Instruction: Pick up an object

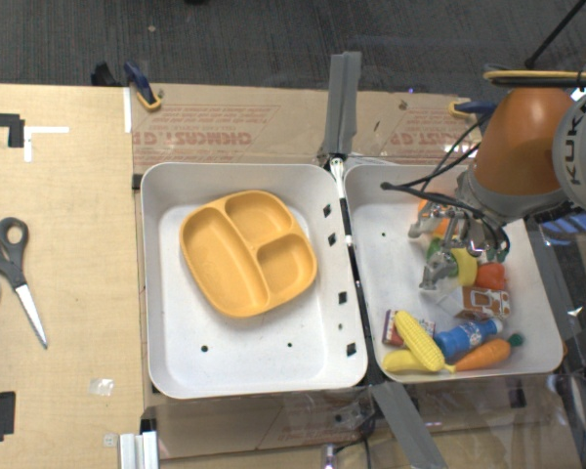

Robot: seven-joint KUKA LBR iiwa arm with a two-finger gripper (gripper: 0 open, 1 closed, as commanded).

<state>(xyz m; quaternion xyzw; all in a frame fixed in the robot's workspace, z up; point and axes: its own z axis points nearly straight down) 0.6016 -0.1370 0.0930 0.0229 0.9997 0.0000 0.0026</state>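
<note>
My gripper (447, 258) hangs low over the right bin (391, 223), in its back right part, under the orange band of the arm. Right beneath it lie a small green piece (438, 247) and a yellow piece (465, 266); whether either is gripped is hidden. An orange-red block (490, 276) lies just to its right. Along the bin's front lie a corn cob (416, 338), a yellow fruit (398, 362), a blue bottle (466, 340) and a carrot (484, 354).
The left bin (166, 360) holds a yellow divided plate (249, 252). A grey post (342, 106) stands behind the seam between the bins. Scissors (18, 272) lie on the bench at far left. Cables hang around the arm's wrist.
</note>
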